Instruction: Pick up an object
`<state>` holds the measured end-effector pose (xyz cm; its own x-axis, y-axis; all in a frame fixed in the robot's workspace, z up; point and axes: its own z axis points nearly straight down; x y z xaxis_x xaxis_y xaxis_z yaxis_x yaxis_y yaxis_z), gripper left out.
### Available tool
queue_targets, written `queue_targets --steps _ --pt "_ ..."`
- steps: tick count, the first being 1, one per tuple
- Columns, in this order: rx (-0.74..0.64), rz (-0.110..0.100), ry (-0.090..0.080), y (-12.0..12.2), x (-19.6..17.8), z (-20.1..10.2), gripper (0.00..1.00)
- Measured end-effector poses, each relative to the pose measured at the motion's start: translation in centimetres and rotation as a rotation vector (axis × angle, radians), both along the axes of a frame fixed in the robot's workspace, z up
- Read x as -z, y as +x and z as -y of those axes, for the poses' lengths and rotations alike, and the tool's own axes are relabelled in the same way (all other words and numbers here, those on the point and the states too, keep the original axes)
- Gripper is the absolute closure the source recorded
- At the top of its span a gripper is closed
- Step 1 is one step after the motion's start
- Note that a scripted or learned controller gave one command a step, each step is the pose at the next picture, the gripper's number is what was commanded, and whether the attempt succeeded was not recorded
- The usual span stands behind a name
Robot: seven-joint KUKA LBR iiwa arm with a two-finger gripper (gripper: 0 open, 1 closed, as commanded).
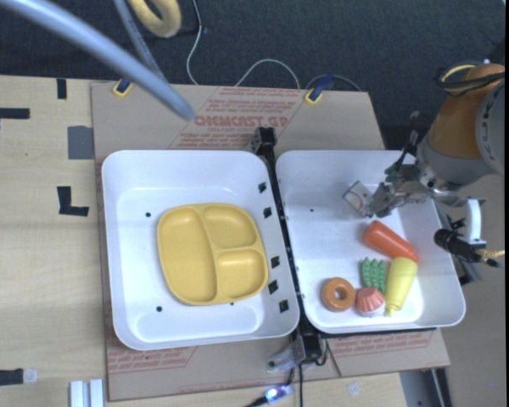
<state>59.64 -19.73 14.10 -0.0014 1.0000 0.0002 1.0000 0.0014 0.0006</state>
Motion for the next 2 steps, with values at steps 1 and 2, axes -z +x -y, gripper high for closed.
queue_targets --steps 1,2 --pt "0.001 0.002 -0.001 -0.8 -4.8 0.0 1.0" --pt "0.0 0.001 -0.001 -0.7 -7.8 -0.1 1.0"
